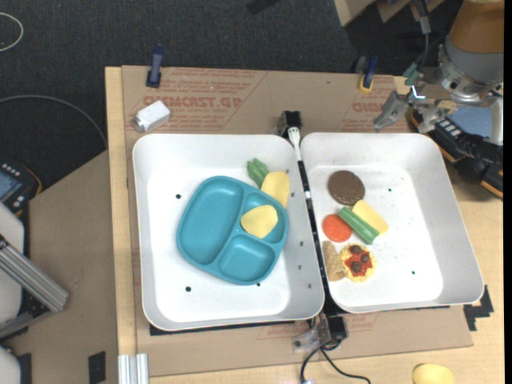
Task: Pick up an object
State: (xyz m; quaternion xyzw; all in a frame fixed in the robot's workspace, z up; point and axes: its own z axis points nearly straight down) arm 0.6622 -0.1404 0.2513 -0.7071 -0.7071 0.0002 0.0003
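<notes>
Hovering beyond the far right corner of the right bin (448, 214), the gripper (410, 102) sits above the cardboard sheet (240, 94) rather than over any object. How its jaws stand cannot be told from this slanted view, and nothing is seen between them. The arm (476, 30) comes in from the upper right, its orange band showing above the grey wrist.

The right bin holds a small cluster toward its left side: a round brown disc (346, 187) farthest back, a yellow block (371, 217) and a green stick (357, 225) lying touching each other just nearer, an orange-red round piece (337, 229) at their left, and then a tan wedge (333, 262) beside a little pizza-like piece (358, 263) at the near end. All of them lie well apart from the gripper.

The left bin (160, 214) carries a teal divided plate (228, 230) set at a slant. A pale yellow oval piece (259, 220) rests in the plate's right compartment. Another yellow piece (276, 187) leans at the plate's far right rim, with a green piece (258, 171) touching it on the far left side.

A small white block (152, 116) lies on the cardboard beyond the left bin.
</notes>
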